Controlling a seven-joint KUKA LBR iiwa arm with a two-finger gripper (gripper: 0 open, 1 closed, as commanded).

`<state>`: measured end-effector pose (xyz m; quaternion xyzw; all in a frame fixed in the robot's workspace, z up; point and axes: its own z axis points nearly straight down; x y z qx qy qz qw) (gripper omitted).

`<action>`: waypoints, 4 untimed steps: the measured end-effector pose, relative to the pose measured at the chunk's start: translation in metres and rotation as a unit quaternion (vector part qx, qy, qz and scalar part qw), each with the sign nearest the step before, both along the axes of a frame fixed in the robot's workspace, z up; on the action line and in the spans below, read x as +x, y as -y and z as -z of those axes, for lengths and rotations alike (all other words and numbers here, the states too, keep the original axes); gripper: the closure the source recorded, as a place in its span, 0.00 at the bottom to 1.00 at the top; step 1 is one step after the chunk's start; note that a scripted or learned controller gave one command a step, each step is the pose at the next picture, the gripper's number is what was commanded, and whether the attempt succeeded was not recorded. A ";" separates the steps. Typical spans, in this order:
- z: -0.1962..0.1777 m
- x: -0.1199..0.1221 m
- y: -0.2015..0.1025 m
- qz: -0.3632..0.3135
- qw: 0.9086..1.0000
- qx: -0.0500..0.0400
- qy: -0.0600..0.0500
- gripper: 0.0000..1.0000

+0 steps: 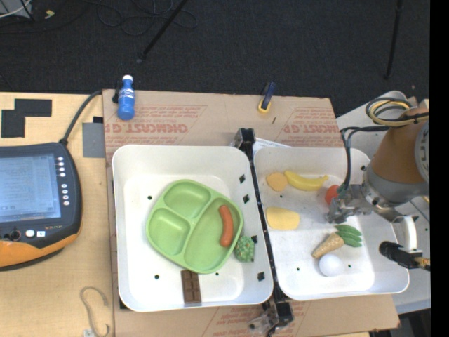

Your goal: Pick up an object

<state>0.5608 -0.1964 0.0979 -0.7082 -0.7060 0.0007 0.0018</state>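
**Near-edge items first, gripper low in right bin**

Brown ridged bar (191, 287) lies at the near wall of the left bin (133, 188), just off the near rim of a green divided plate (184, 223). A red sausage (226, 225) lies in the plate's right compartment, and a small green broccoli piece (245, 248) touches the plate's near-right rim.

Candidate objects are all in the right bin (365, 281):
- white ball (330, 265): near part of the bin, round, smooth, plain white.
- tan cone (327, 244): just far of the ball and about touching it, lying on its side with the wide end toward the right.
- green pods (349, 234): dark green and elongated, at the cone's wide end, just near of the gripper.
- yellow lump (283, 219): pale, rounded, at the bin's left side, apart from the others.
- banana (306, 181): yellow, curved, lying across the far part.
- orange-yellow disc (277, 182): just left of the banana.
- red piece (331, 194): small and partly hidden, right beside the gripper's far-left side. Whether they touch, can't tell.

Arm: gripper (344, 209) sits low over the right bin's right-centre, between the red piece and the green pods. The grey wrist and orange band (396, 153) run off to the right behind it, and cables loop over the arm at the far right. Can't tell whether the claw is apart or together, since dark metal hides it. No object is visibly held.
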 end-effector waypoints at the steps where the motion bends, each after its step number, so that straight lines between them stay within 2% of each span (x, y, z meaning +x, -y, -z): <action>1: -0.052 0.009 -0.006 -0.002 1.000 -0.001 0.003 1.00; 2: -0.106 -0.001 -0.003 0.000 1.000 -0.001 0.003 1.00; 3: -0.131 -0.001 -0.001 -0.002 1.000 -0.001 0.002 1.00; 4: -0.136 -0.009 -0.048 -0.003 1.000 0.001 0.000 1.00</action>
